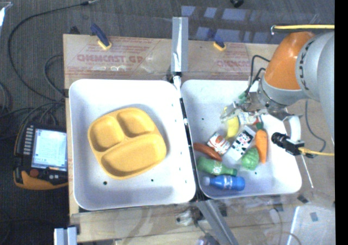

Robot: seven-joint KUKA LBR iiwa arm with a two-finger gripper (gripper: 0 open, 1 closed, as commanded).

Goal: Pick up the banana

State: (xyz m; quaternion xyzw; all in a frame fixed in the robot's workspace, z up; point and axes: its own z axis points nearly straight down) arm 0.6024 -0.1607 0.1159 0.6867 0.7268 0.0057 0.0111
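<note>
The banana is a small yellow piece lying in the right bin, among a pile of toy items. My gripper hangs low over the bin, just up and right of the banana, and its tip seems to touch the banana's upper end. The grey arm with its orange band comes in from the right and hides the bin's far right corner. I see nothing lifted off the bin floor.
Crowded around the banana are a carrot, a green leafy toy, a white and black box, a small carton, a green bottle and a blue bottle. The left bin holds a yellow divided plate.
</note>
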